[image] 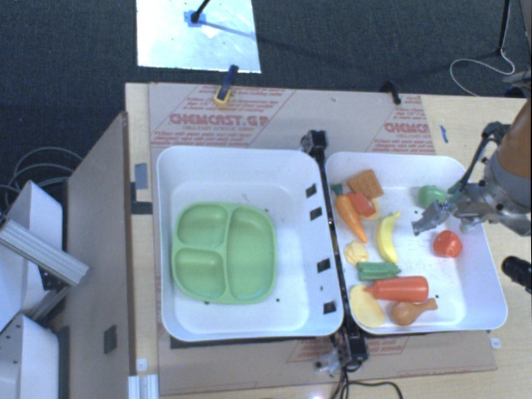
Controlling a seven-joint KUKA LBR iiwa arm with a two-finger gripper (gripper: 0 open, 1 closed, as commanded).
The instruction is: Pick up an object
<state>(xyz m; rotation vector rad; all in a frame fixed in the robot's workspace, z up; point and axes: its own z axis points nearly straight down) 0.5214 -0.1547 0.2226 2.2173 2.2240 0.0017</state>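
1. Camera view, overall: I see two shallow white bins side by side on the bench, the left bin (249, 160) and the right bin (482, 306), meeting at a dark central divider.
2. Left bin: a green compartment tray (223, 252) lies flat on the floor, toward the bin's left side.
3. Right bin, left half: an orange cracker-like piece (366, 183) sits at the top, with a red piece (362, 204) just below it and a carrot (350, 217) lying at a slant beside the divider. A banana (387, 237) lies near the middle; below it are a pale yellow piece (356, 253), a green pod (378, 269), a long red-orange vegetable (401, 288), a yellow rounded piece (366, 305) and a tan gourd shape (411, 310).
4. Right bin, right half: a green item (431, 194) lies near the top and a red tomato (447, 243) lower.
5. Arm: it enters from the right; the gripper (431, 219) hangs between the green item and the tomato, near both. I cannot tell whether its pincer is apart or together, and I see nothing clamped in it.
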